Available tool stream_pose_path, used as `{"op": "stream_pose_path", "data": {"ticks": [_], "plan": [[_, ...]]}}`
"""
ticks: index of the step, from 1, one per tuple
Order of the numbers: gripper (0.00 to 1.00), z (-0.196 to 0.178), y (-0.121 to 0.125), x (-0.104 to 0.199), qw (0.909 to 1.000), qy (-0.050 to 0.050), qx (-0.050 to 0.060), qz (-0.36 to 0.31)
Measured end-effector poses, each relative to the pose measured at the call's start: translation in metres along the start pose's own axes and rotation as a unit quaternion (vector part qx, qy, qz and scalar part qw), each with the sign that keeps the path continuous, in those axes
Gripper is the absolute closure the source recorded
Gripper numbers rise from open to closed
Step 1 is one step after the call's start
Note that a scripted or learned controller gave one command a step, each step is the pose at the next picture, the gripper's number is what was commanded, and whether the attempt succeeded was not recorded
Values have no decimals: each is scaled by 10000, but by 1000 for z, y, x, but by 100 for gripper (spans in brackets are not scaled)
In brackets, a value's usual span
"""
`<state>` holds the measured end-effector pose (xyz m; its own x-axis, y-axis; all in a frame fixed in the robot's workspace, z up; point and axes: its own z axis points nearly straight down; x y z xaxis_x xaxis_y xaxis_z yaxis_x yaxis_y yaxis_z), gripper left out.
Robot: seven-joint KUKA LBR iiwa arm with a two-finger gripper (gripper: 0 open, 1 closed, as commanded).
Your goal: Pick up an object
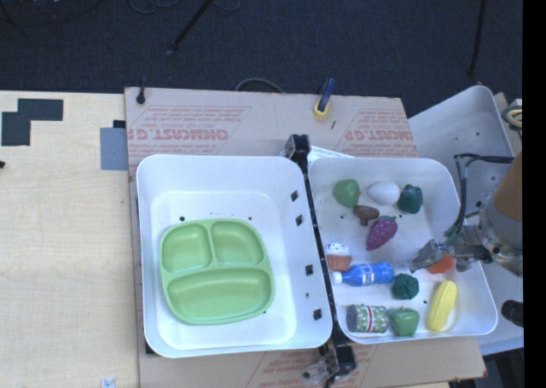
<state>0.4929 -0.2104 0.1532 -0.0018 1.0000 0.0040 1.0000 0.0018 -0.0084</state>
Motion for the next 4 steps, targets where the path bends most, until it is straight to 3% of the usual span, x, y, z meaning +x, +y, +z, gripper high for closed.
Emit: {"op": "stream_pose_path", "data": {"ticks": [1, 2, 3, 4], "plan": [[0, 46, 7, 1, 10000, -3, -10, 2], [0, 66, 8, 4, 10000, -9, -25, 6], [100, 55, 8, 2, 10000, -10, -31, 25], [100, 11, 9, -4, 10000, -22, -50, 18]]}}
